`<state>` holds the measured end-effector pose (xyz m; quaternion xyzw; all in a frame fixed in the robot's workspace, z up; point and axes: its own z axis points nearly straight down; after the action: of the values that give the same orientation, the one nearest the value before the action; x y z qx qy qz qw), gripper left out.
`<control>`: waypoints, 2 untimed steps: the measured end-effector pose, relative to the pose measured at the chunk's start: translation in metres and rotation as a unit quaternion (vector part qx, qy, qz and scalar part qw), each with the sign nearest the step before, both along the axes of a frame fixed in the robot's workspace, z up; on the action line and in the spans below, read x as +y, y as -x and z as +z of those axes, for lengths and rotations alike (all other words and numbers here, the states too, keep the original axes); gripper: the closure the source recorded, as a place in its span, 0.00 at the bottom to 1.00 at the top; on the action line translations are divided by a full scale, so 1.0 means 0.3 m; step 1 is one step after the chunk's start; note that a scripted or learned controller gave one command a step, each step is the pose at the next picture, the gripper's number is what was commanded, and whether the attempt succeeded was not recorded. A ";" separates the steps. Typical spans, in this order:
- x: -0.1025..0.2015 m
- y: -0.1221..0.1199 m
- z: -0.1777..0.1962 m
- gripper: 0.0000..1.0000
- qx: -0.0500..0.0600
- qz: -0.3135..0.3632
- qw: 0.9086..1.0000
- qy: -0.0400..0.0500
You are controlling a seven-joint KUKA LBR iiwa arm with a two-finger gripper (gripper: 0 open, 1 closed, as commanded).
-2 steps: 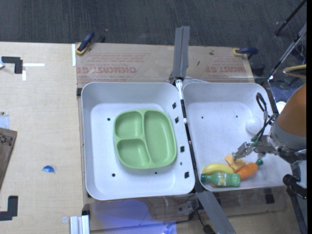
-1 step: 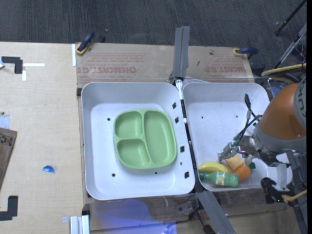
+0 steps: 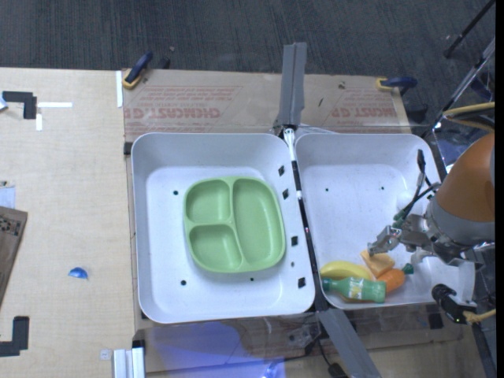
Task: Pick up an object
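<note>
Green bottle [image 3: 356, 289] lies nearest camera, on its side at front edge of right bin [image 3: 354, 172]. Banana [image 3: 346, 271] touching just behind bottle; orange pieces [image 3: 383, 268] beside bottle's right end. Gripper [image 3: 387, 241] low over orange pieces; whether fingers clenched or released, cannot tell. Step judged: approach, nothing lifted. Next move needs clean descent onto one item; cluster tight, bin wall close. Left bin [image 3: 157, 211] holds green divided plate [image 3: 235, 224], well apart.

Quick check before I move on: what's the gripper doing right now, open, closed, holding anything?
Gripper: low in the right bin, just above the orange piece; open or closed cannot be told, and nothing is seen held.
</note>
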<state>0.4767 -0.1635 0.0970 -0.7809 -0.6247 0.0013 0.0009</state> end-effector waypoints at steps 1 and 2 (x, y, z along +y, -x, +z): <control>-0.001 0.000 0.027 1.00 0.001 0.001 1.000 0.000; -0.001 0.000 0.027 0.00 0.001 0.000 1.000 0.000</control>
<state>0.4766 -0.1637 0.1052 -0.7806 -0.6250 0.0018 0.0017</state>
